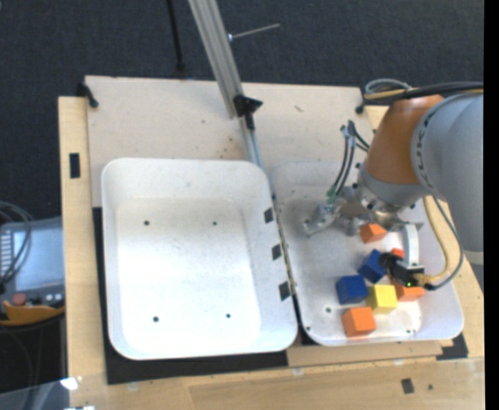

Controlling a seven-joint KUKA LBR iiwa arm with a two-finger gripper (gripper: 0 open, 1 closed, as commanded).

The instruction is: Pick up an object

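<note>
Overhead view of the bench with two shallow white bins. The left bin [190, 254] fills the centre of the frame; the right bin [305, 314] sits against it, at lower right. The KUKA arm [437, 156], grey with an orange band, enters from the right edge and hangs over the upper part of the right bin. Its gripper [322, 219] appears as a small metallic shape near that bin's upper left; whether it is released or clenched cannot be told, and nothing is seen in its grasp.

The candidate objects lie clustered in the lower right of the right bin: a blue block [351, 289], a yellow block [384, 296] touching it on the right, an orange block [360, 320] just below, a second blue block [372, 266] above, and a small orange piece [372, 232] close under the wrist.

The step in hand is judged to be the approach. A clean pick probably favours the orange block at the cluster's lower edge, whose outer sides stand free; the touching blue and yellow pair risks a blocked descent.
</note>
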